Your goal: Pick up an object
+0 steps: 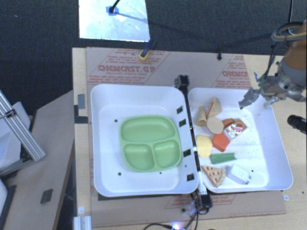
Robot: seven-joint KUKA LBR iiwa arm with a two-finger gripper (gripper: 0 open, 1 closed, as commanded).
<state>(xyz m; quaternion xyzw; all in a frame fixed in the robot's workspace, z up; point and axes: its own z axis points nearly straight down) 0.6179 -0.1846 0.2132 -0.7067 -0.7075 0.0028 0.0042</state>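
Currently: gripper (251,98), grip state unreadable, hovers over right bin's (280,152) far corner; food pile (219,135) lies at seven o'clock.

overhead slanted view, both bins (144,92)

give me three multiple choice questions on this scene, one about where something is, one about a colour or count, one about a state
1. Where does the green tray lie?
A. in the left bin
B. in the right bin
C. on the cardboard outside the bins

2. How many compartments does the green tray have?
A. two
B. three
C. five

3. What is the gripper doing?
A. lifting the tray
B. hanging over the right bin's far right corner with nothing seen in it
C. pressing on the pizza slice

Answers:
1. A, the tray sits in the middle of the left bin.
2. B, one long section above two smaller ones.
3. B, it is apart from the toy food.
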